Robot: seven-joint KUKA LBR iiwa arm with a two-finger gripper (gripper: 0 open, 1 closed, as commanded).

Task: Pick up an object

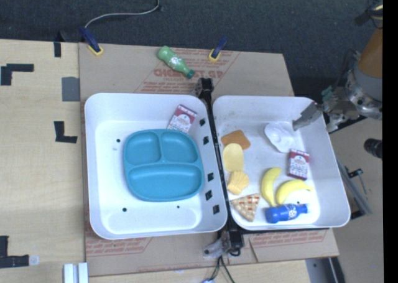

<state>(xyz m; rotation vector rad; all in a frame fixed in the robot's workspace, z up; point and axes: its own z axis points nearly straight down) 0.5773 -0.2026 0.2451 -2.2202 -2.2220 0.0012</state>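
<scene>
We see the grey two-finger gripper point(306, 117) reaching in over the far right corner of the right-hand shallow white bin point(336, 213). We cannot tell how it is set. Just below its tip, toward the bin's middle, lies a crumpled white plastic piece point(278, 135), near it though we cannot say whether they touch. A little further down from the tip stands a small red and white carton point(298, 165). Below that again lie two yellow toy bananas point(271, 183), and at the near edge a blue plastic bottle with a white cap point(286, 213).

Leftward from the gripper, along the bin's inner wall, we find an orange flat slice point(236, 139), a pale yellow oval piece point(233, 157), a ridged yellow chip point(237, 182) and a toy pizza wedge point(246, 206).

Well apart, in the left white bin point(102, 210), sits a blue divided plastic tray point(163, 165) with a second red and white carton point(181, 119) at its far edge. Beyond the bins a green plastic bottle point(175, 62) lies on the cardboard sheet point(124, 70).
</scene>
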